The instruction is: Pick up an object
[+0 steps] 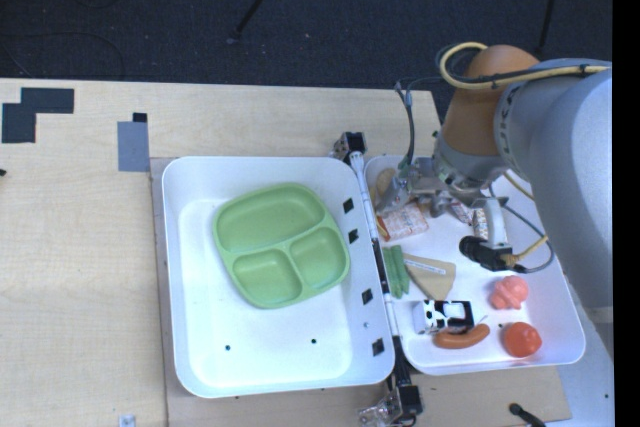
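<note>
The right bin [560, 355] holds several small things. A red-and-white snack packet [402, 223] lies at its back left, with a green strip [394, 271] and a tan wedge [431, 268] in front of it. Nearer the front sit a black-and-white toy cow [446, 315], a sausage [461, 337], a red tomato [521, 340] and a pink lump [509, 292]. My gripper [424, 193] hangs low over the bin's back part, just behind and right of the snack packet. The wrist hides its fingertips, and I see nothing held.
In the left bin [190, 335] a green divided plate [280, 243] lies near the middle. A pale round thing [385, 183] rests in the right bin's back left corner. The grey arm [560, 165] covers that bin's back right side.
</note>
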`<state>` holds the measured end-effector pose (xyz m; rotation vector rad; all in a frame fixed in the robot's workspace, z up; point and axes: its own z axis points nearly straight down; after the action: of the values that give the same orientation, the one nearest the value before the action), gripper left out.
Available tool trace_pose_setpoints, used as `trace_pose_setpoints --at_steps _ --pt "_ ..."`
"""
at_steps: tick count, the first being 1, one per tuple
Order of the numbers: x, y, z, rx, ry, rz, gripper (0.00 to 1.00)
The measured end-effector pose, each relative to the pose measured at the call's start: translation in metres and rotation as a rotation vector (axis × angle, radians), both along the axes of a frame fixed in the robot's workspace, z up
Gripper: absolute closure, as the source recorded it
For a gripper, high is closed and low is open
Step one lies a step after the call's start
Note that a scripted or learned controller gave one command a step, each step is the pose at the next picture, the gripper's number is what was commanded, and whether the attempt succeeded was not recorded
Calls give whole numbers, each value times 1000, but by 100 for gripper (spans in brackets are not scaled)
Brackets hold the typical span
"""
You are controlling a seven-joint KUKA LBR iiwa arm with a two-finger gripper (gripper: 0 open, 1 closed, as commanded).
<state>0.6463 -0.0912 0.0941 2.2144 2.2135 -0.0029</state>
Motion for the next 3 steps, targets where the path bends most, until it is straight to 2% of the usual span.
trace_pose_setpoints --at_steps 3 --pt "0 1 0 -3 -1 0 0"
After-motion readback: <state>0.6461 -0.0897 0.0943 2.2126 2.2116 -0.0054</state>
